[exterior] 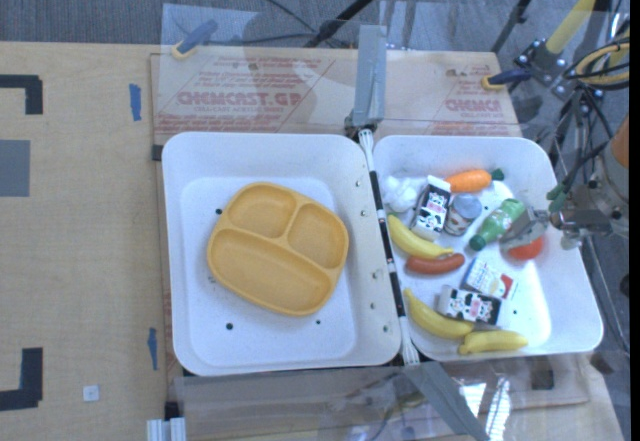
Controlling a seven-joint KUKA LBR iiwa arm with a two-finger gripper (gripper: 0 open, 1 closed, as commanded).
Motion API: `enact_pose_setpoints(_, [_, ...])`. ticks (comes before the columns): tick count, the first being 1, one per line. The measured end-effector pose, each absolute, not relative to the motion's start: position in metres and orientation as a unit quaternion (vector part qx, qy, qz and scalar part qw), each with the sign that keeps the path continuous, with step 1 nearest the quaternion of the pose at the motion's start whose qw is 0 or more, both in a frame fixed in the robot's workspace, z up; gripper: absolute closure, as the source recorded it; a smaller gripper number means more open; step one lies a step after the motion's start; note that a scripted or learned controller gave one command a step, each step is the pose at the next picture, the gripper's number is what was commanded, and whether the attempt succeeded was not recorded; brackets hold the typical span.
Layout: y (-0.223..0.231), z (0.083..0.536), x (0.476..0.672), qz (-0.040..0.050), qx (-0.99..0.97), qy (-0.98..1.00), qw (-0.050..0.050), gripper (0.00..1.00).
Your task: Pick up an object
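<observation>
A wooden bench (pixel 80 259) fills the left and centre of the frame, seen from above at a slant. On it sit two shallow white bins side by side, touching along a central seam.

The left bin (pixel 190 169) holds a yellow-orange plate (pixel 278 247) with three sections, lying flat near the bin's middle.

The right bin (pixel 570 319), in the right half of the frame, holds a cluster of small items. Three bananas: one (pixel 418 239) at the bin's left centre, one (pixel 436 317) lower down, and one (pixel 492 340) near the bottom edge. A red sausage (pixel 435 264) lies just below the upper banana, touching it. A carrot (pixel 470 180) sits at the top of the bin. Below it are a black-and-white carton (pixel 432 205) and a small can (pixel 462 212), just beside each other. A white object (pixel 401 193) lies at the upper left of the bin. A green bottle (pixel 497 222) lies tilted at centre right. A second carton (pixel 470 305) and a white and red box (pixel 490 278) lie in the lower middle.

The gripper (pixel 545 221) reaches in from the right edge, low over the bin's right side, just beside the bottle's top end. A red object (pixel 527 248) lies just under it. Whether it is gripping anything cannot be told; its tips are too small and cluttered to read.

Clear plastic sheets (pixel 240 94) with red lettering lie behind the bins, in the upper middle.
</observation>
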State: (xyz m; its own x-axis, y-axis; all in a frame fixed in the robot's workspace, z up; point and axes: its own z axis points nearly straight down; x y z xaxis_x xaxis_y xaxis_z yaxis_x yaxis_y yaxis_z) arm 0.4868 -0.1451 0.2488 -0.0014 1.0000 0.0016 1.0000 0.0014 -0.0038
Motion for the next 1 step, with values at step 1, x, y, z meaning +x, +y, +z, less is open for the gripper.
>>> enact_pose_setpoints(1, [-0.1299, 0.1809, 0.4794, 0.0005, -0.665, -0.747, 0.001, 0.0])
